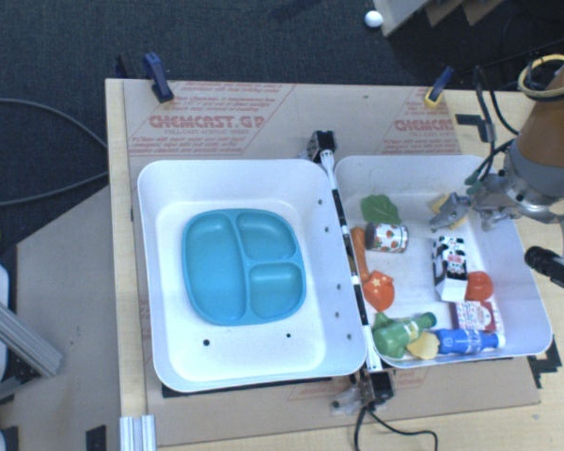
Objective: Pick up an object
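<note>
Nearest you, along the right bin's (536, 319) front edge, lie a green bottle (401, 332), a yellow piece (423, 347) and a blue-capped tube (468, 341), close together. Behind them you see a red-and-white packet (477, 316), a red ball (479, 286), a black-and-white cow-patterned carton (449, 256), an orange pepper-like toy (379, 290), a carrot (359, 252), a small printed can (386, 238) and a green leafy toy (379, 209). Your gripper (456, 210) hovers over the bin's back right part, fingers spread apart with nothing between them, just behind the carton. Your left bin (160, 280) holds a blue divided plate (244, 266).
</note>
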You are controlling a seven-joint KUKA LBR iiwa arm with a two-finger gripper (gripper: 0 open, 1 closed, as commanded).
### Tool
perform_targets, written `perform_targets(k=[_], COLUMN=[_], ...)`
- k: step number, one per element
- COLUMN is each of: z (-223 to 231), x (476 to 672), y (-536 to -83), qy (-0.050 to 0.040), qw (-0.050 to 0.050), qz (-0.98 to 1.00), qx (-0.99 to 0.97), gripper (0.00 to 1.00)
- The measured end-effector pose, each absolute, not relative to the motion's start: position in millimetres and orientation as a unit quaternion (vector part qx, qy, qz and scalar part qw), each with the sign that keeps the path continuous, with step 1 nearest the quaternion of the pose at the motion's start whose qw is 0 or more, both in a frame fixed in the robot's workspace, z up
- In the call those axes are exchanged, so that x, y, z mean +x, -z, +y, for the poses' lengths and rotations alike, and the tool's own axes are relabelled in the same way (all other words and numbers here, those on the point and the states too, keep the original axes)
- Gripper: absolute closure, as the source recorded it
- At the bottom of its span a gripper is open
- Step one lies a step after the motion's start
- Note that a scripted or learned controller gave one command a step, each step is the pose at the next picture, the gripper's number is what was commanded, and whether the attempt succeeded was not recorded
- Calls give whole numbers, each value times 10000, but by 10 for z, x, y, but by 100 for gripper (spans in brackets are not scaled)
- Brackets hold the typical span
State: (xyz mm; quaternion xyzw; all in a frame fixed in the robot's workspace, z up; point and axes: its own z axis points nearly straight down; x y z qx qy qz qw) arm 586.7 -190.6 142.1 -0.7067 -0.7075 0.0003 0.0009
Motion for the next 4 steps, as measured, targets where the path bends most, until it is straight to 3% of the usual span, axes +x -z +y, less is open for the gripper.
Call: perform_targets(k=[1, 2, 3, 4], z=[-1811, -1812, -1319, -420], x=[5523, 5535, 5977, 6344], y=[-841, -948, -848, -1851], qy=[-4, 6, 9, 7], qw=[8, -9, -12, -4], qz=[-7069, -7068, -7076, -7079], qx=[-7073, -7074, -7066, -7063], gripper=[0, 100, 100, 100])
